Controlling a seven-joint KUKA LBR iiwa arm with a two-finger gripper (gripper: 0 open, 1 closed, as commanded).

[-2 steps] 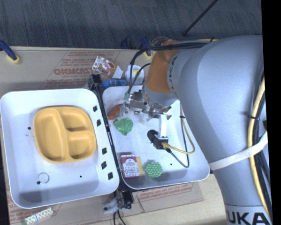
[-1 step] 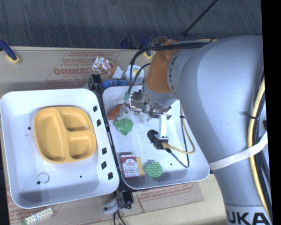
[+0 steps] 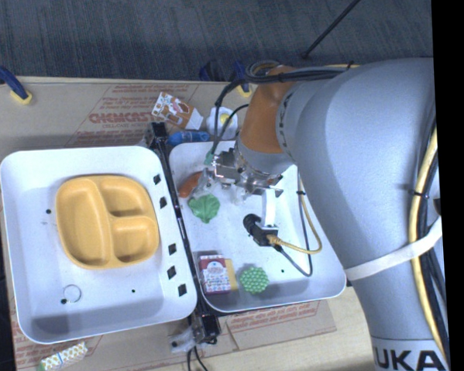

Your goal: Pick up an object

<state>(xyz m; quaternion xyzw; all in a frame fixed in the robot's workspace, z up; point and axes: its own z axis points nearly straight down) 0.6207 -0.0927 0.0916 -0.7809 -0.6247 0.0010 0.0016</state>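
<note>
- Camera view: grey arm (image 3: 371,173) reaching over right bin (image 3: 318,281) from the right.
- Left bin (image 3: 25,230) holding yellow divided tray (image 3: 106,220).
- Pincer (image 3: 235,173) low over right bin's far end; fingers' state impossible to tell.
- Red box (image 3: 214,275), green leafy toy (image 3: 205,208), green ball (image 3: 254,280), orange piece (image 3: 189,184) lying in right bin.

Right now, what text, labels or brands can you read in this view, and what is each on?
"UKA": white letters on the arm's grey base, cut off at the frame's bottom edge.
Red print on the cardboard sheet behind the bins: too blurred to read.
Small red packet in the right bin: print too small to read.
Packet on the cardboard: pattern, nothing legible.
</note>
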